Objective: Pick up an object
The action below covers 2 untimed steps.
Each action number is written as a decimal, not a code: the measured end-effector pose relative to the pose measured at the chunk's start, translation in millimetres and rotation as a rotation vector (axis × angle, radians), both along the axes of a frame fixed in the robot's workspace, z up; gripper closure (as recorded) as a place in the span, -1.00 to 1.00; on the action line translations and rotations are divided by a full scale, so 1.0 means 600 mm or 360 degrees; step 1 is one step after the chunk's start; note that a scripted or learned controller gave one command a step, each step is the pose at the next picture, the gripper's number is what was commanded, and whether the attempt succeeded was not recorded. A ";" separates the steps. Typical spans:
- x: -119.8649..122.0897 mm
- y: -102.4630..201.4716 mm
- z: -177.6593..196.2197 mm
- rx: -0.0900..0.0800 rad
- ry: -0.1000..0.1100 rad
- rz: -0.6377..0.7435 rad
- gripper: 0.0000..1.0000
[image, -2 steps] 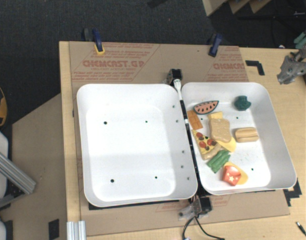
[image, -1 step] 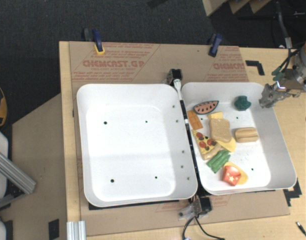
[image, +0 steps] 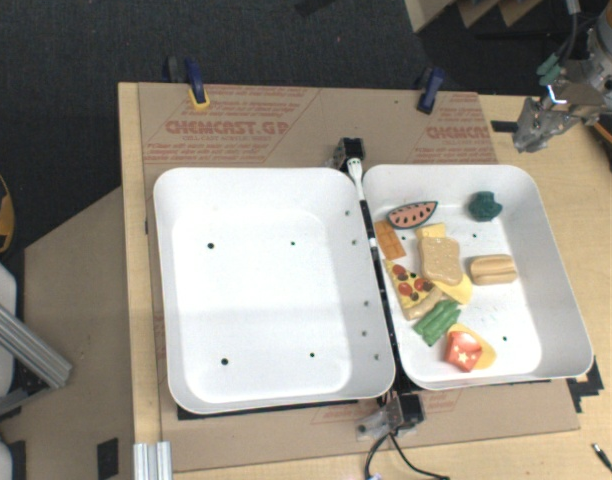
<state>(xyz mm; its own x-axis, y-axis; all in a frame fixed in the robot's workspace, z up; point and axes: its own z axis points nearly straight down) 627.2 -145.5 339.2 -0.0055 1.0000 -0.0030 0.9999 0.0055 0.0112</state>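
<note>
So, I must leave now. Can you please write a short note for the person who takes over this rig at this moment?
Claw: at the view's upper right, outside the bins, above the bench; nothing seen between its parts.
Right bin: holds all the toy food, namely watermelon slice, green lump, bread slice, bread roll, pizza slice, green vegetable and red pepper, mostly crowded along its left side.
Left bin: beside it, touching at the middle edge.
Done: nothing picked up yet.
Left: bring the claw down over one item, grasp it and lift.

Two white bins [image: 256, 193], red watermelon slice [image: 413, 214] with dark seeds, teal lump [image: 485, 205], tan bread [image: 441, 259], green pod [image: 437, 321], red pepper [image: 463, 349]
</note>
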 end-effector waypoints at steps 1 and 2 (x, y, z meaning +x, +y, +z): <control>-0.088 0.070 0.237 0.0003 -0.0008 -0.0001 1.00; -0.060 0.051 0.334 0.0000 -0.0001 -0.0007 1.00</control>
